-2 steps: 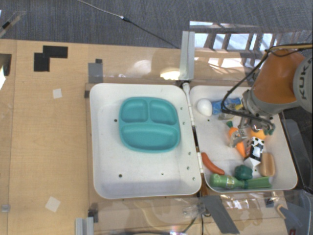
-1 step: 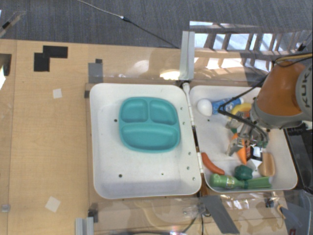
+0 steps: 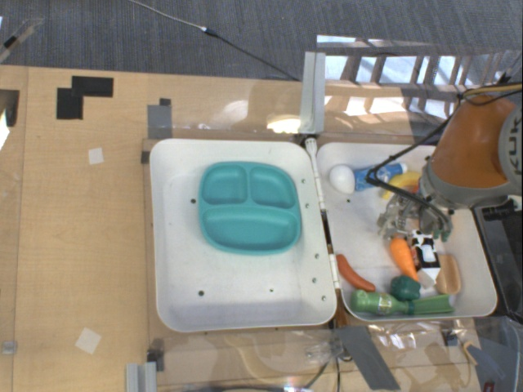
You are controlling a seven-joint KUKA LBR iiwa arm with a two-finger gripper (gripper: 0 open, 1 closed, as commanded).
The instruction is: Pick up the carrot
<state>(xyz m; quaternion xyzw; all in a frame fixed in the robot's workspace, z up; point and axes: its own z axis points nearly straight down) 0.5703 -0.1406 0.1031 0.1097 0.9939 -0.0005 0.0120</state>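
Note:
The carrot [image 3: 403, 256] is orange, lying in the right bin [image 3: 359, 219] with its green leafy end [image 3: 404, 287] toward the front. My gripper [image 3: 406, 221] hangs over the right bin just behind the carrot's tip, its metal fingers pointing down close above it. The orange-banded wrist [image 3: 474, 149] hides the bin's back right part. Nothing shows between the fingers, and I cannot tell whether they touch the carrot.
In the right bin lie a white egg [image 3: 341, 178], a blue and yellow item [image 3: 391, 172], a red chili [image 3: 355, 273], a green cucumber [image 3: 400, 305], a bread piece [image 3: 448, 276] and a black-and-white item [image 3: 426, 251]. The left bin [image 3: 176, 292] holds a teal divided plate [image 3: 249, 207].

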